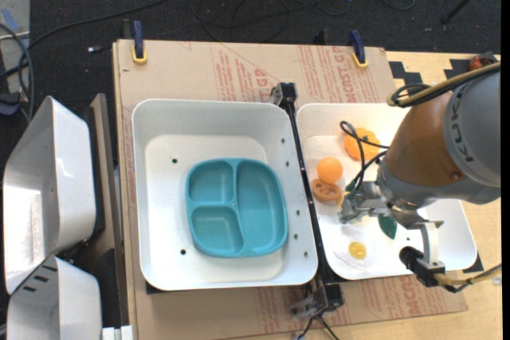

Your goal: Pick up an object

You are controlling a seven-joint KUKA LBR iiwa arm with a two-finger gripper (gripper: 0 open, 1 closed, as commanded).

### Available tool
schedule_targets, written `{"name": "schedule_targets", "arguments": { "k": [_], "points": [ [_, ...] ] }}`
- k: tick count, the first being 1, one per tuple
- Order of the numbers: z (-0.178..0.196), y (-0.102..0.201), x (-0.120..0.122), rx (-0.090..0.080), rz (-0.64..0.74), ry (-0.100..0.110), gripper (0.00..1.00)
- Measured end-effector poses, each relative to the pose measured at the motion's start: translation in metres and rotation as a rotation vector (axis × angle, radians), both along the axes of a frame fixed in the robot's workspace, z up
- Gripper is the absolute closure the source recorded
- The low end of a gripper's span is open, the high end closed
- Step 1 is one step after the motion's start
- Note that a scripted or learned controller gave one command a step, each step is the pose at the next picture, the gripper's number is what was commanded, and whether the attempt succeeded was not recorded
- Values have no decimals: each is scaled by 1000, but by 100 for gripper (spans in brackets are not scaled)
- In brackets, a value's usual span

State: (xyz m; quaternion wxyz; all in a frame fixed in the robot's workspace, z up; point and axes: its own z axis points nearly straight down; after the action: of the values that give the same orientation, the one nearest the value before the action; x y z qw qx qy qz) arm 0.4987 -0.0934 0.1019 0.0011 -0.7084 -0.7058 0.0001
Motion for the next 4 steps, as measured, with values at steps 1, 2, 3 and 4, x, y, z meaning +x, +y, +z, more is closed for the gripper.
{"name": "schedule_targets", "arguments": {
  "k": [1, 2, 3, 4],
  "points": [
    [46, 2, -7, -2, 4, -5, 100],
    [105, 9, 0, -2, 8, -8, 100],
    [158, 9, 1, -3, 8, -8, 100],
    [147, 65, 15, 0, 12, -2, 100]
  ]
}}
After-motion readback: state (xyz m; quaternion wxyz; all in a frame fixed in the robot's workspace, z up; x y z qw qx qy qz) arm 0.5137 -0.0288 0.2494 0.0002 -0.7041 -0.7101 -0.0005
